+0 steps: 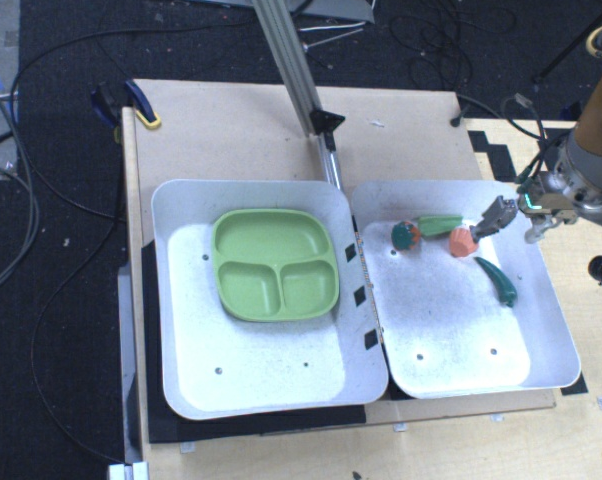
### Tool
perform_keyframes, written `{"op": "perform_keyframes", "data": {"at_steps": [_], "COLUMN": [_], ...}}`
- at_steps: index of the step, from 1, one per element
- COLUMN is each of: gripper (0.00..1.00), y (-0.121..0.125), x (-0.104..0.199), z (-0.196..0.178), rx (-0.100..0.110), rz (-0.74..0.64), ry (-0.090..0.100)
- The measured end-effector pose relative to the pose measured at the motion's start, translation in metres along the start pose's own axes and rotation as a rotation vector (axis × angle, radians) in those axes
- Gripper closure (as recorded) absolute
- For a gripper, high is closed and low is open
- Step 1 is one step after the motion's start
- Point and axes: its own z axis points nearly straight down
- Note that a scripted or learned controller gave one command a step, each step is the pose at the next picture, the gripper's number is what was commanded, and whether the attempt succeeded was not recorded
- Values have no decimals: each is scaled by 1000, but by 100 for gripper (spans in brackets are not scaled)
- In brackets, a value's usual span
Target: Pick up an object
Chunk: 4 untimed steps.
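Dark floor strewn with cables surrounds the pale wooden worktop [241, 133], on which you see two shallow white bins side by side: the left bin [181, 368] holds a green three-compartment plate [277, 265] lying flat in its upper half. Moving right, the right bin [451, 358] carries, near its upper edge, a small teal-and-orange ball [406, 235] beside a green elongated piece [440, 225], then an orange-red object [463, 243] and, just below and to its right, a dark green pepper-like piece [498, 280]. At the far right your pincer [516, 220] hangs over the bin's upper right corner with its two fingers spread apart and nothing between them, the nearer finger [493, 217] tipped just beside the orange-red object.
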Motion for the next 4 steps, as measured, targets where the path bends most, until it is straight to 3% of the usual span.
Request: {"op": "perform_keyframes", "data": {"at_steps": [1, 4], "gripper": [0, 0], "y": [0, 7], "x": [0, 8], "z": [0, 159], "rx": [-1, 4], "rz": [0, 1], "ry": [0, 1]}}
